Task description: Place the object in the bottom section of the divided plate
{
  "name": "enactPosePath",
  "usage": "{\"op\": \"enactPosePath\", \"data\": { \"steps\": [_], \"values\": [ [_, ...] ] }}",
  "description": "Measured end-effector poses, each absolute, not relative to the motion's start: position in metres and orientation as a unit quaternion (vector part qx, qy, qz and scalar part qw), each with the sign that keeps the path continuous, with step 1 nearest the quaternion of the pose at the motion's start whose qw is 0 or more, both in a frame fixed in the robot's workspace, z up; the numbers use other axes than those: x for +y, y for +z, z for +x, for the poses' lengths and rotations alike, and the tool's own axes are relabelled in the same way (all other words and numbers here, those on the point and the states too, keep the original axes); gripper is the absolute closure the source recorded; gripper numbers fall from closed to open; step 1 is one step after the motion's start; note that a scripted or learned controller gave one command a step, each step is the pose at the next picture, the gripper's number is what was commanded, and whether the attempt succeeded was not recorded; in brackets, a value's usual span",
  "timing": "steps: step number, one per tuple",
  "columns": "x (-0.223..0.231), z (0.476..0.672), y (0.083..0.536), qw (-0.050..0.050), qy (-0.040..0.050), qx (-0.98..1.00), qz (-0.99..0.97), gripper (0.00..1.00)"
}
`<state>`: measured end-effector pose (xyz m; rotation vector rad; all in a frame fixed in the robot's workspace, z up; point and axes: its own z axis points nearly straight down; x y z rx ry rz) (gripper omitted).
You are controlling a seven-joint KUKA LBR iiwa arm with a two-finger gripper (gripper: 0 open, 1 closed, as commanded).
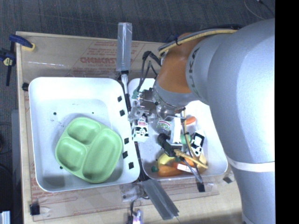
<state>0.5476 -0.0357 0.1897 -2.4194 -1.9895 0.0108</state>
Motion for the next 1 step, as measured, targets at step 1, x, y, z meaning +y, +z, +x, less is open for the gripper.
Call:
{"op": "enactPosePath", "data": {
  "steps": [1],
  "values": [
    [0.0246,0.5138,0.1897,0.002,0.0024,-0.673,-0.739,1.00]
  ]
}}
